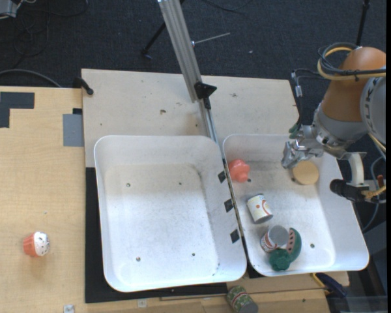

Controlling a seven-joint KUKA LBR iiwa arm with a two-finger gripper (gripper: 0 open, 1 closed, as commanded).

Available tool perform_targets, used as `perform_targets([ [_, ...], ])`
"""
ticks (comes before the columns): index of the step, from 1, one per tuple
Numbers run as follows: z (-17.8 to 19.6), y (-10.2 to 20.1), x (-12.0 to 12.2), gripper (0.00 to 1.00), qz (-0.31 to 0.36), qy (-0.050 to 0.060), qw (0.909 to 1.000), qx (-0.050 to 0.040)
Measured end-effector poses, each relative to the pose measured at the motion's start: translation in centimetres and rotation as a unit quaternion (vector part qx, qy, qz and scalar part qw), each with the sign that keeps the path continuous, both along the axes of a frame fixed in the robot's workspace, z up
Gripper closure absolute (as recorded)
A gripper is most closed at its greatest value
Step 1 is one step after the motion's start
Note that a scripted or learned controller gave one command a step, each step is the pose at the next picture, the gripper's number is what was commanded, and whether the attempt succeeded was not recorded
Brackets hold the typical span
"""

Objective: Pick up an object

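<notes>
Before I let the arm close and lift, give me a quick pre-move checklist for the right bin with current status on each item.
1. Gripper is over the right bin: ok.
2. A target lies close to the gripper: ok, the tan round disc sits just beside and below it.
3. Disc is between the gripper's fingers: cannot tell.
4. Target is apart from its neighbours: ok, the orange-pink lump and white cup lie away from the disc.
5. Green object and the can are apart: not ok, they touch.
</notes>
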State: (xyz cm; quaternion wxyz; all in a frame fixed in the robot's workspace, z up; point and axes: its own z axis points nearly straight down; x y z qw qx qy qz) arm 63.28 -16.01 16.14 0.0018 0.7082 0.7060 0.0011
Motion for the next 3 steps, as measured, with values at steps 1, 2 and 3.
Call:
perform_targets([
  [1, 4.4, 0.4, 0.1, 1.00, 0.002, 0.001, 1.0000, 0.0003],
  [2, 6.5, 0.2, 0.1, 1.00, 0.002, 0.001, 1.0000, 0.0004],
  [3, 7.5, 5.6, 0.4, 1.00, 0.004, 0.002, 1.0000, 0.0017],
])
